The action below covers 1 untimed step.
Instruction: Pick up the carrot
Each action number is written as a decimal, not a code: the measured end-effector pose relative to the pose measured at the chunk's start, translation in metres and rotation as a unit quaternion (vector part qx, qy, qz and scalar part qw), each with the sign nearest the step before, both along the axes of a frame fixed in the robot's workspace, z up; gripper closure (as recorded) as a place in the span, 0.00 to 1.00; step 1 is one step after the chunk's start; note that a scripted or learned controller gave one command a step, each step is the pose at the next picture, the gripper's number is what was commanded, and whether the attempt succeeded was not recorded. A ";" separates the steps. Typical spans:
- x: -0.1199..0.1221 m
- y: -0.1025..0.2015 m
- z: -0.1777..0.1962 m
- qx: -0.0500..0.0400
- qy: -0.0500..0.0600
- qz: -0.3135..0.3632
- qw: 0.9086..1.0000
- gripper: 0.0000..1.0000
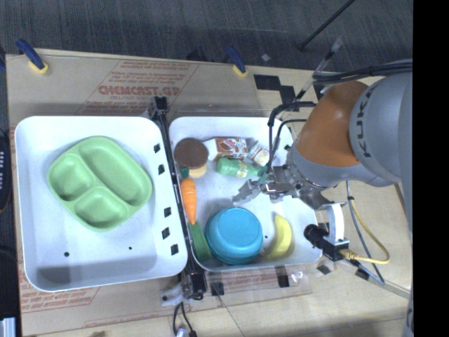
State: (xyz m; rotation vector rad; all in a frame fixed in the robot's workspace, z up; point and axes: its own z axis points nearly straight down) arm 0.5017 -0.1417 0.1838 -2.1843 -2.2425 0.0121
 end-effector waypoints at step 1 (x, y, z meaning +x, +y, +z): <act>0.058 0.037 -0.093 -0.003 -0.003 -0.082 0.997 0.00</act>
